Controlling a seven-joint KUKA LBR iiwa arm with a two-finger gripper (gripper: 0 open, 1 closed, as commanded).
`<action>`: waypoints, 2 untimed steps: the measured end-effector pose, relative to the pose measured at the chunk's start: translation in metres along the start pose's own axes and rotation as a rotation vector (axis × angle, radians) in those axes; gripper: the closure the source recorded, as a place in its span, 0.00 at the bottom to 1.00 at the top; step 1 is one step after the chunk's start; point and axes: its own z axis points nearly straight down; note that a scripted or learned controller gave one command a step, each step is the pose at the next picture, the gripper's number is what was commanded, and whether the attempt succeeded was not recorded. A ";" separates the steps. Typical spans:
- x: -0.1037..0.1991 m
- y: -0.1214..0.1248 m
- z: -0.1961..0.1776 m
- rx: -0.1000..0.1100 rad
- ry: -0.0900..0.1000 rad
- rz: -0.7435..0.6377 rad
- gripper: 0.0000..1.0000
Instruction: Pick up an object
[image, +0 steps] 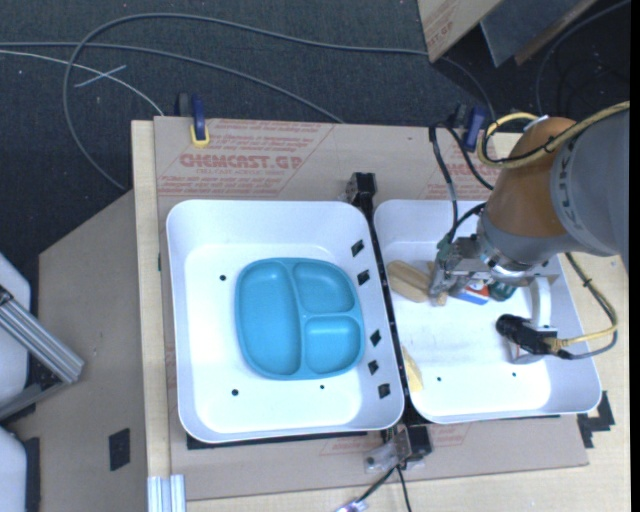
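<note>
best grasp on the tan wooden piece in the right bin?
Take the tan wooden piece across its narrow width, near the middle, coming straight down. It appears to lie flat on the floor of the right bin, long axis running from the divider toward the claw, so its long sides look easiest to pinch. Its right end sits close by the claw, so a short shift left probably suffices.

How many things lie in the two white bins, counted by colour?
Blue: 1, the divided plate in the left bin.
Tan: 2, a wooden block and a small piece in the right bin.
Total: 3, besides small items hidden under the gripper.
</note>
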 end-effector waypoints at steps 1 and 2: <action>-0.002 0.001 -0.043 0.006 0.002 -0.002 1.00; 0.008 0.004 -0.101 0.002 0.002 -0.004 1.00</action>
